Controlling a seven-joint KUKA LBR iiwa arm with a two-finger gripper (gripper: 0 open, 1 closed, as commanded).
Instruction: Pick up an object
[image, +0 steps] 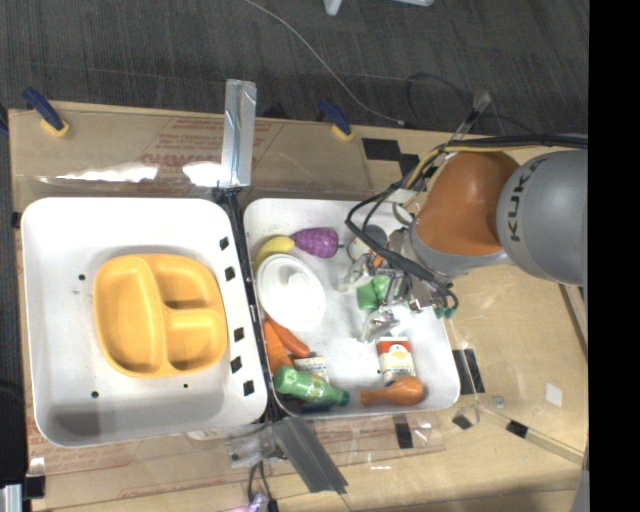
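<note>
reaching in from three o'clock, the gripper (378, 300) hangs low in the right bin (440, 345), jaws around a small green object (372, 292); how far they are open i cannot tell. a white bowl (291, 287) sits at its nine o'clock, a small bottle (396, 357) at six.

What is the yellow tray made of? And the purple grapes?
The yellow tray looks like smooth moulded plastic: one even colour, rounded compartments, a soft sheen. The purple grapes look like toy plastic or rubber, bumpy and evenly coloured, but which one is hard to tell.
</note>
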